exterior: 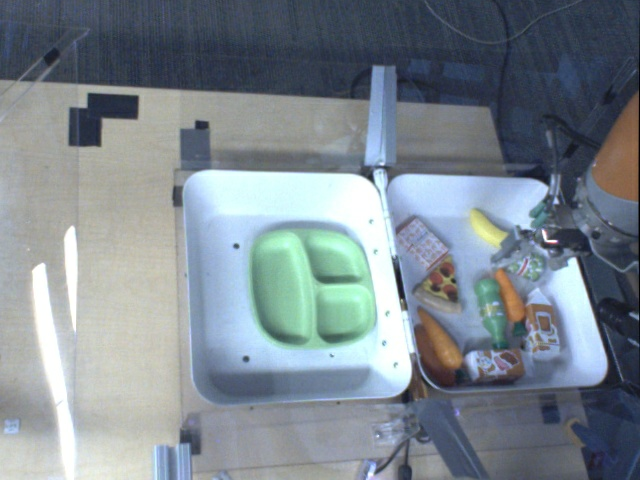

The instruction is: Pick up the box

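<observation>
My jaws (528, 246) hang over the right bin (590, 368), near its right wall, just beside the banana (487, 228) and above the carrot (510, 296). I cannot tell how far they are parted or whether anything sits between them. The box (422, 241) lies flat near the divider, just above the pizza slice (441, 285). The green tray (310, 286) fills the left bin (210, 218).

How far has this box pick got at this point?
Nothing looks done: the small patterned red-and-white box lies flat in the right white bin, by its left wall. In hand: the gripper hangs low at the bin's right side, near the yellow banana, apart from the box. Reaching, grasping and lifting all remain.
</observation>
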